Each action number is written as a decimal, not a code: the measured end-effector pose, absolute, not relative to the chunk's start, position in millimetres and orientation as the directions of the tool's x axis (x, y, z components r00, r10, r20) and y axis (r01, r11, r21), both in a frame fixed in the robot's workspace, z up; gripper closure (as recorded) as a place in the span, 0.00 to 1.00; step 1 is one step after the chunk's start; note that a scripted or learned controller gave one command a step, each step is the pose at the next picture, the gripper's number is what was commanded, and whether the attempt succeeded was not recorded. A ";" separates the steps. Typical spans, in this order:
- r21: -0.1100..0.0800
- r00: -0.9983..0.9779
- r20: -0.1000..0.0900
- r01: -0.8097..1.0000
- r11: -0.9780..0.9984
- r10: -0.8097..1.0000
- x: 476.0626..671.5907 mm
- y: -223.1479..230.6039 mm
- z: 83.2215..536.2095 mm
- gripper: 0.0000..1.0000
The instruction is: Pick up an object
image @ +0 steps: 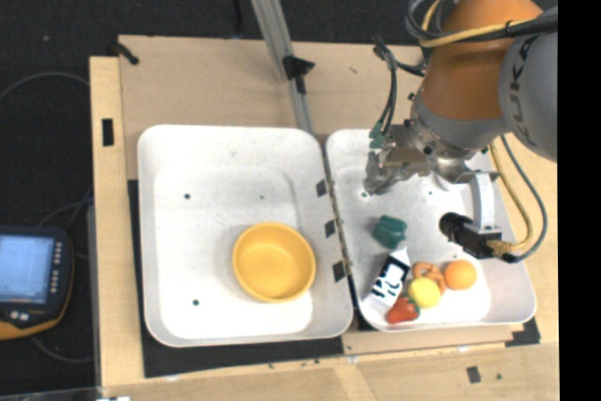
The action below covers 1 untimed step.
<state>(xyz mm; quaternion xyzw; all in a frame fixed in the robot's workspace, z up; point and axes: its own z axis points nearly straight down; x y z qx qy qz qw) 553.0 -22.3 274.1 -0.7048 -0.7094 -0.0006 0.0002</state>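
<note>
From above, the gripper (378,176) hangs over the right bin (349,155), its fingers slightly apart and clamped on nothing. A green block (389,227) lies just below it. The small carton's (388,278) label print is unreadable; fruit (434,285) crowds beside it. A yellow bowl (273,261) sits in the left bin (188,155).

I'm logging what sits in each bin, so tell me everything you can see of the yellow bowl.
The yellow bowl is round, plain and a uniform warm yellow, with a smooth matte look like plastic. It stands upright, mouth up, and nothing shows inside it. It sits in the left bin, in the near right part of the floor, close to the wall beside the right bin. Only the bin floor touches it; the gripper is over the right bin, well away.
</note>
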 end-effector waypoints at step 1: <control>0.000 -0.006 0.000 1.000 0.006 1.000 539.1 19.7 262.3 1.00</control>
